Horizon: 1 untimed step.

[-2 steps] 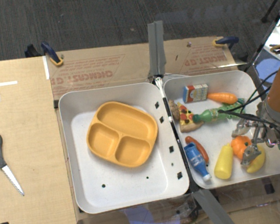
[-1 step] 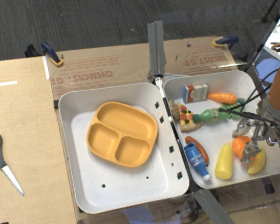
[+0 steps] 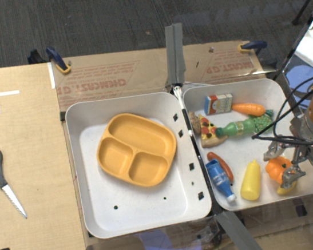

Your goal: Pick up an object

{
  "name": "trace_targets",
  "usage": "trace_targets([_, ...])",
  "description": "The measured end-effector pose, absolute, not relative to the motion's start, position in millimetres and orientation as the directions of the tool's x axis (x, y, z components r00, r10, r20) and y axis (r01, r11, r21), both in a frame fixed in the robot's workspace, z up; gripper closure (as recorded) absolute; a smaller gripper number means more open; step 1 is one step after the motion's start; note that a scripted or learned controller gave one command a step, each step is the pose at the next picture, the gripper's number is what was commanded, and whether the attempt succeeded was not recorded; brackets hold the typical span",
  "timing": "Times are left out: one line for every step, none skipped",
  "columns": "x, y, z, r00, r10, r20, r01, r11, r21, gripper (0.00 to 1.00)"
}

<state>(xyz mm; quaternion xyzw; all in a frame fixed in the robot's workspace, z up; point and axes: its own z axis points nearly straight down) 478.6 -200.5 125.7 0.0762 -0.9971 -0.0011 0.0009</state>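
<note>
Where the arm comes in from the camera view's right, the gripper (image 3: 286, 162) hangs low over the near right corner of the right bin (image 3: 229, 87), directly above an orange fruit (image 3: 276, 169). Metal fingers (image 3: 293, 174) flank the fruit, one showing at its far side and one at its near right, so they stand at a middling spread around it; whether they touch or bear on it I cannot tell, so I would not call it held. The fruit is round (no long axis to line up with), and it lies just under the tool, if anything a shade to its left, so the coming move is more a matter of closing and lifting than of travel.

Just left of the tool a yellow bottle (image 3: 251, 181) lies close by, the nearest thing a finger could bump. Farther left lie a blue bottle (image 3: 219, 181) and a sausage (image 3: 220, 165). Beyond the tool, toward the far wall, lie a green bottle (image 3: 239, 128), a carrot (image 3: 248, 108), a carton (image 3: 218, 104) and a pizza slice (image 3: 207, 130). Well to the left, in the left bin (image 3: 99, 210), sits a yellow tray (image 3: 136, 150). Dark cables (image 3: 280, 118) trail across beside the wrist.
</note>
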Motion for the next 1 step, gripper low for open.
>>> trace_targets([493.6,-150.4,89.4,-0.895,-0.447,0.000,-0.447,0.895,0.003,1.00])
